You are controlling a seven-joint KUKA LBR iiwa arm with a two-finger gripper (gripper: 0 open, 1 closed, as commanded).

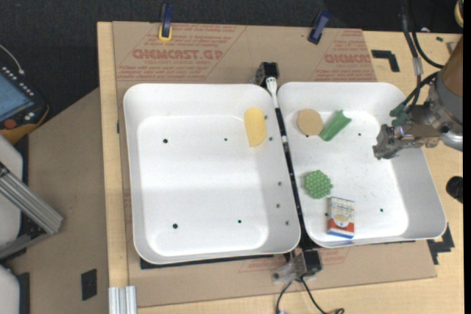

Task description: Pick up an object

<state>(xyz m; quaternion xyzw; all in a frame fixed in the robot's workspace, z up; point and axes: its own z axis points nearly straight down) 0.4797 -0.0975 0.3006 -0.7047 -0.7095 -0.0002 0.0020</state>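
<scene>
White bin (412,220) at frame right held our targets; our tool (384,149) hovered mid-right, grip unreadable, approach underway; next we needed descent onto one.

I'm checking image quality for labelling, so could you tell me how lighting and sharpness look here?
Camera view: even overhead light, soft shadows in the left bin, no harsh glare; the yellow object and green ball read clearly; the gripper looks slightly soft.

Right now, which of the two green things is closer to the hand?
The long green block, leaning against the tan disc, is closer to the hand than the round bumpy green ball.
</scene>
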